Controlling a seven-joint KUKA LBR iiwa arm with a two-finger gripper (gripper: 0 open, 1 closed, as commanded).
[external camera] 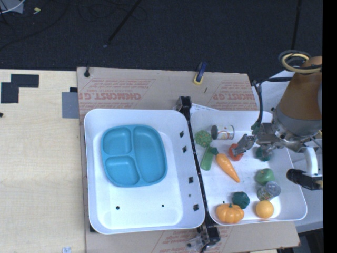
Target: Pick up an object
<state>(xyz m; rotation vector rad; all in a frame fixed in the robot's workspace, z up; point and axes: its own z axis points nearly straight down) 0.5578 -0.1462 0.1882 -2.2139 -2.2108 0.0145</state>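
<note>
Altogether, one blue divided plate (pixel 134 155) is seen in the left bin (pixel 95 204); the right bin (pixel 300 207) holds one carrot (pixel 228 167), one pumpkin (pixel 230 213) and one orange (pixel 264 209). The gripper (pixel 247 145) hangs over the right bin near the carrot; its state cannot be told.

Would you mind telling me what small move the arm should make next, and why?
Probably a short descent onto the red item below the gripper. The gripper hangs in the right bin above that piece, with the carrot just beside it, so going straight down should avoid nudging the carrot. I cannot tell how the fingers stand.
</note>
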